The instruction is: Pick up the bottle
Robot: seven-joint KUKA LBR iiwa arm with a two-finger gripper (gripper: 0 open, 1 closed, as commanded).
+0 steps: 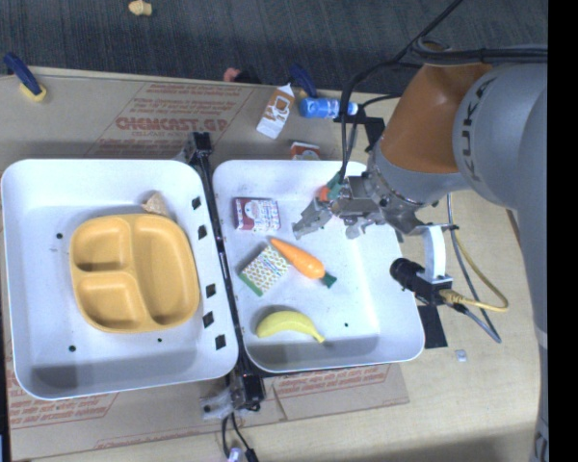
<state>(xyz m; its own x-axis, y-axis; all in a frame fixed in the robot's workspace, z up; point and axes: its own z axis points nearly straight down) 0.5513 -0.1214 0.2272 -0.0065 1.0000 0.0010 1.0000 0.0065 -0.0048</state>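
Carrot (298, 257), banana (289, 325) right bin; tray (133, 270) left.

Robotics lab — KUKA arm (482, 123), cardboard-covered bench (125, 114), white bins (19, 258).

Cardboard-topped bench (125, 114); two white bins (19, 258); bottle (318, 108)

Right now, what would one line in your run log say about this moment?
gripper: over right bin | bottle: on bench behind bins, not held | in bin: carrot, banana
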